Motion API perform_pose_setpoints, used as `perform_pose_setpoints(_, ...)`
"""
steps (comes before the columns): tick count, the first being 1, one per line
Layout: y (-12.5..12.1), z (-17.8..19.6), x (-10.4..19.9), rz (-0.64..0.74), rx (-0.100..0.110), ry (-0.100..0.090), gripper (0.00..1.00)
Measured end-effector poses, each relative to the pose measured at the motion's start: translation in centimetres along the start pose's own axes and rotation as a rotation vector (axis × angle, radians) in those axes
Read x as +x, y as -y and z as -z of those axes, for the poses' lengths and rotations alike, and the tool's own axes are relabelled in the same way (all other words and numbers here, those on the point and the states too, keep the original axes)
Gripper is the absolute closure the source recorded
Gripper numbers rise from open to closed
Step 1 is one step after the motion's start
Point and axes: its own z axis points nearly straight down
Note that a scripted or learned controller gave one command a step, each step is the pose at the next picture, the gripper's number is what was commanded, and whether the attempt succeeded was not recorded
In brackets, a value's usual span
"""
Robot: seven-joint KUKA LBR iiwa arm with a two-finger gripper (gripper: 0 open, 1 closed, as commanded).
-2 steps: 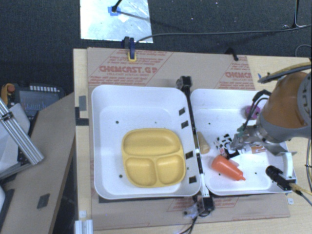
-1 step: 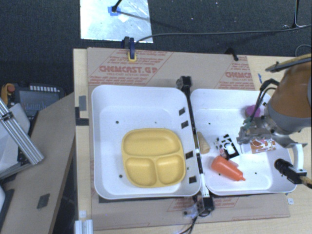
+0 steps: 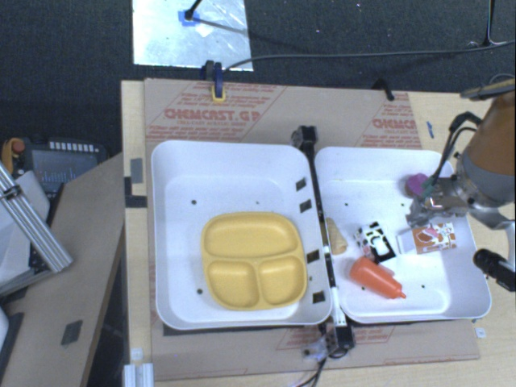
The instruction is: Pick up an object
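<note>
The orange-and-white card packet (image 3: 434, 237) is judged light, flat and slippery, best taken by an edge; the gripper (image 3: 429, 208) state cannot be told.

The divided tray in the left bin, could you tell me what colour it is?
The divided tray is plain yellow, clearest in the camera view.

1. "CHEMCAST GP" was printed in red on the brown protective sheet (image 3: 211, 113), upper centre of the frame.
2. The same red mark repeated at the sheet's upper right, only partly readable.
</note>
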Motion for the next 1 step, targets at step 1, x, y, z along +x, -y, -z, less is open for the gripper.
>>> perform_pose_setpoints(1, -0.19, 4.33, 0.19, 0.001, 0.001, 0.000, 1.00)
